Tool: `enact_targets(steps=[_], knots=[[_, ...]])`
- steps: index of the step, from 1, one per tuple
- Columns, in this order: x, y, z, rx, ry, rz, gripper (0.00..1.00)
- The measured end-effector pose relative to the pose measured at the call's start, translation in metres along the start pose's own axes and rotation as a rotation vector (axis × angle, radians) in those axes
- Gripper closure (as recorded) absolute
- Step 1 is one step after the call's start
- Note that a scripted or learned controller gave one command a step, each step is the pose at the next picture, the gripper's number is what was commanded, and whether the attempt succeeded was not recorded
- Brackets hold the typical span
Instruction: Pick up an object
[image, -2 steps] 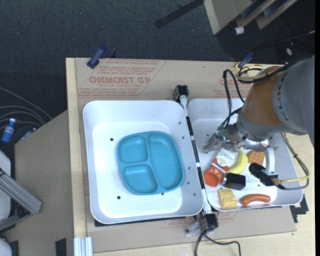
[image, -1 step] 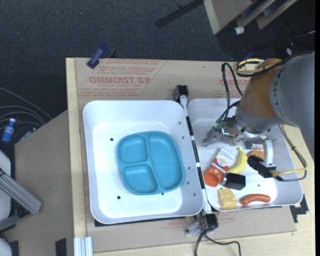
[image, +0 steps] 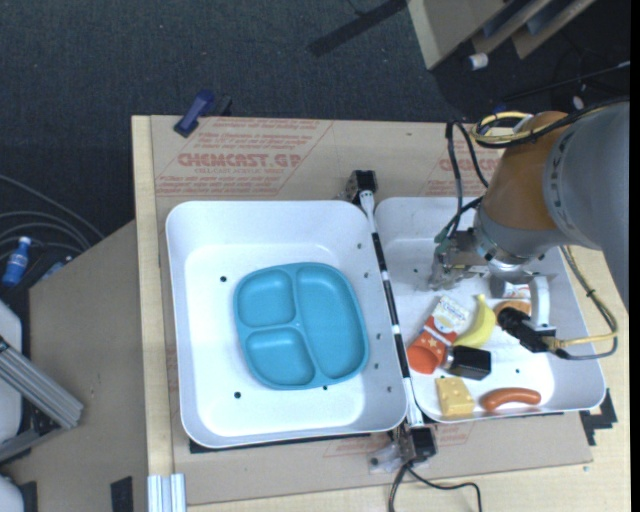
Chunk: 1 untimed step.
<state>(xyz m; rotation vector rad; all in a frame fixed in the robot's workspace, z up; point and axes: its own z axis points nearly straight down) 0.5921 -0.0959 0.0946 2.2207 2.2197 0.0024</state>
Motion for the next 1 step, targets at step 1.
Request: enact_targets(steps=[1], knots=[[0.0156,0.0110,-0.1311,0.000,0.000,-0.001,1.00]])
